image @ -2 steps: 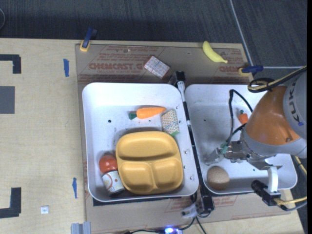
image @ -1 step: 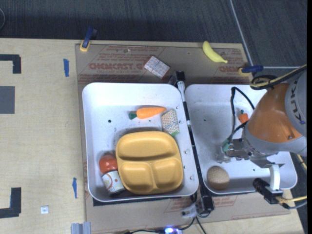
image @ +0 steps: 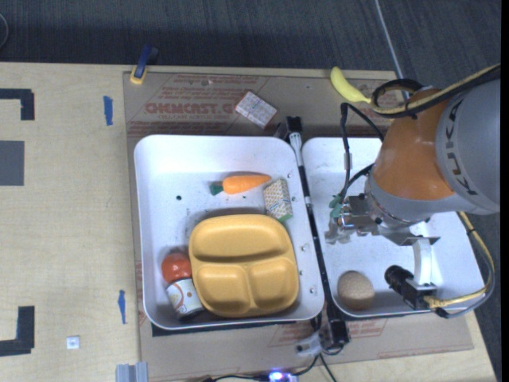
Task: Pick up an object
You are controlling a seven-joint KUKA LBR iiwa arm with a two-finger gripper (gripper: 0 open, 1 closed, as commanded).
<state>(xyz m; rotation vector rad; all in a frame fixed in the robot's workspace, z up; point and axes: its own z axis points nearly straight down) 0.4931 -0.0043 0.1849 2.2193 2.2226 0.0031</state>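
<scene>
With the gripper (image: 340, 220) low over the right bin (image: 322, 164), grip state impossible to tell: risks closing on bare floor, short of the tan lump (image: 356, 290); risks clipping the divider-side wall.

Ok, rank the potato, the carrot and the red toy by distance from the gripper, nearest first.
From the gripper, over the right bin:
1. Potato, same bin, near edge.
2. Carrot, left bin, far side.
3. Red toy, left bin, near-left corner.
</scene>
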